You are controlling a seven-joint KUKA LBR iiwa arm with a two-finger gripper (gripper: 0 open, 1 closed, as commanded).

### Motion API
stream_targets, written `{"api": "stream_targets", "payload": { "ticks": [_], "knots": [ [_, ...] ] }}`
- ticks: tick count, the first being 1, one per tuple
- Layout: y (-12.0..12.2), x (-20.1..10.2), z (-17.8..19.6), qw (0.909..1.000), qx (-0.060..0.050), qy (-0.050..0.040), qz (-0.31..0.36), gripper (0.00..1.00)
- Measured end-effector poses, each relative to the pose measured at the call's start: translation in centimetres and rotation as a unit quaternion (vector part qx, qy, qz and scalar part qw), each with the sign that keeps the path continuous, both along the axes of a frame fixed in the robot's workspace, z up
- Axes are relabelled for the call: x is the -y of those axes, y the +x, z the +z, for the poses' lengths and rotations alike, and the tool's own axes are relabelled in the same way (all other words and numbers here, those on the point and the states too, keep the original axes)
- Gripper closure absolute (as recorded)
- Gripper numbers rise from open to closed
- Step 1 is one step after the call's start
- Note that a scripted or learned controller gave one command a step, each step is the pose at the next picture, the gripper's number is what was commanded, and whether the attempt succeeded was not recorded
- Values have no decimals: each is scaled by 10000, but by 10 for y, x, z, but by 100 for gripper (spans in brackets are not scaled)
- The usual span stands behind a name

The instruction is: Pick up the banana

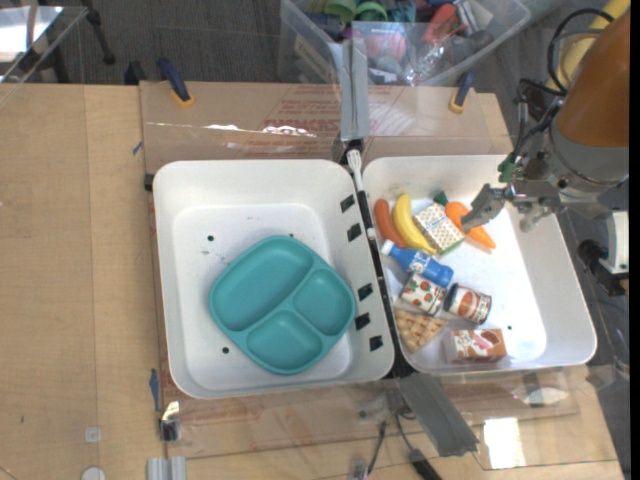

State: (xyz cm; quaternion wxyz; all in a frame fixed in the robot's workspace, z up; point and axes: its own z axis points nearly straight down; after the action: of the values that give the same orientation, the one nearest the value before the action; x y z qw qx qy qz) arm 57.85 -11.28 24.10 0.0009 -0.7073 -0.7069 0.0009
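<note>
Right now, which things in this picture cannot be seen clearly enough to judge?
- Grey two-finger gripper, camera view: blurred, so finger state unreadable.
- Yellow curved banana: lower end covered by the patterned small box.
- Small printed packages: labels too small to read.
- Arm: cut off by the right edge.

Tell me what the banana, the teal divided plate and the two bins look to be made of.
Banana: probably toy plastic, going by its even yellow and smooth, slightly glossy skin.
Teal divided plate: moulded plastic, matte to satin, with one flat colour and rounded compartment ridges.
Left bin and right bin: seemingly thin formed plastic, smooth white with rounded corners and soft highlights; painted metal cannot be excluded.
</note>
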Motion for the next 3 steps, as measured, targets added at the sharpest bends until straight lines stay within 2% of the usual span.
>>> {"api": "stream_targets", "payload": {
  "ticks": [1, 2, 3],
  "knots": [
    [19, -82, -57, 9941, -2, 6, 1089, 0],
    [79, -35, -51, 10000, 19, -7, -53, 0],
    [62, -15, -130, 9927, 18, 2, 1204, 0]
  ]
}}
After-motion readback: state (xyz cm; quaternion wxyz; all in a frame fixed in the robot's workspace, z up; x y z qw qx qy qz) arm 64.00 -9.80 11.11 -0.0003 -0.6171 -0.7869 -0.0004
